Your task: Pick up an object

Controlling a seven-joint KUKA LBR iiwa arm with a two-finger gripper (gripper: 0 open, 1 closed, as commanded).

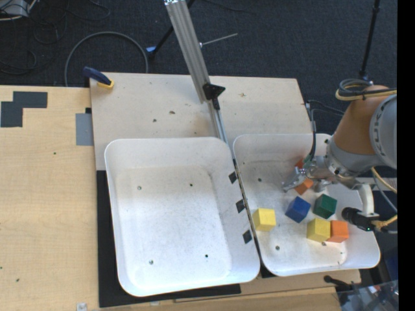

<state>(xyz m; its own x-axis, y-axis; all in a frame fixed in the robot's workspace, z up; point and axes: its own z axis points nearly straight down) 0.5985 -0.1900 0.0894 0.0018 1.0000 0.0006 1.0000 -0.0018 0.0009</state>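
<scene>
— Where are the blocks?
— In the right bin point(363, 261): yellow block point(264, 218), blue block point(297, 209), green block point(325, 206)
— And the gripper point(299, 180)?
— Low above them; I cannot tell its jaw state or any hold

Even, moderately bright overhead light; the two shallow white plastic bins point(168, 173) look slightly washed out, shadows are soft, the dark floor at the frame's top stays dim, overall mildly grainy.
</scene>
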